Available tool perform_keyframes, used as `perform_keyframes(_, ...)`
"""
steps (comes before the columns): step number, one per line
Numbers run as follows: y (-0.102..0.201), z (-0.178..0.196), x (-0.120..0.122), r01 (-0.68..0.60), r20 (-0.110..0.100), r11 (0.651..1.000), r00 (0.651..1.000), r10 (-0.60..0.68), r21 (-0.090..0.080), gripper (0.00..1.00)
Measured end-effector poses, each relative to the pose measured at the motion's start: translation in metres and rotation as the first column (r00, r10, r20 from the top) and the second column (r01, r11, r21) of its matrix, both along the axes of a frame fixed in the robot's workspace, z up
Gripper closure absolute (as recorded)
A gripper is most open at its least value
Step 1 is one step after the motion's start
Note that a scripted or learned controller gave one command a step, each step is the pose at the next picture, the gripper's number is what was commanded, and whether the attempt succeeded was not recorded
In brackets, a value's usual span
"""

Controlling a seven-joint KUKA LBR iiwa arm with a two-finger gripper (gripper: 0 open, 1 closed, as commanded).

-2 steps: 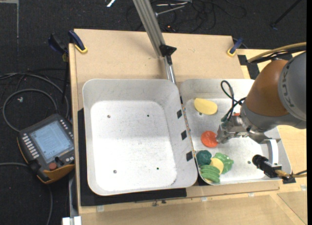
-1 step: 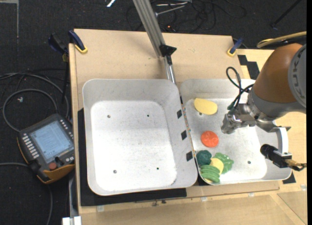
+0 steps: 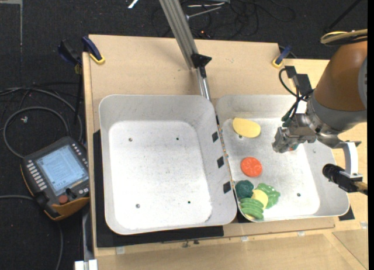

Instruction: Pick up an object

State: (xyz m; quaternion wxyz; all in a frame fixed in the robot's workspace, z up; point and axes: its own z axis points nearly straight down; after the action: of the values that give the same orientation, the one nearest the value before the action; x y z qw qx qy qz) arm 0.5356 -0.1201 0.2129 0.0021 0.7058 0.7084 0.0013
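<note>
Hand (image 3: 286, 141), grip state I cannot tell, hovers; yellow piece (image 3: 246, 127) at nine o'clock looks light, smooth—pinch across its narrow width.

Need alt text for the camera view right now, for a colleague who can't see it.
The gripper hangs over the right bin, beside a yellow piece. An orange piece and a green-and-yellow cluster lie nearer the front. The left bin sits alongside.
</note>
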Motion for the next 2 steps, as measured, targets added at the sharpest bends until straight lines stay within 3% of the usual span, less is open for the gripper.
perform_keyframes(1,0.000,-0.005,0.000,0.000,-0.005,1.000,1.000,0.000,0.000,1.00)
perform_keyframes(2,0.050,-0.010,0.001,-0.004,-0.006,1.000,1.000,0.004,0.003,1.00)
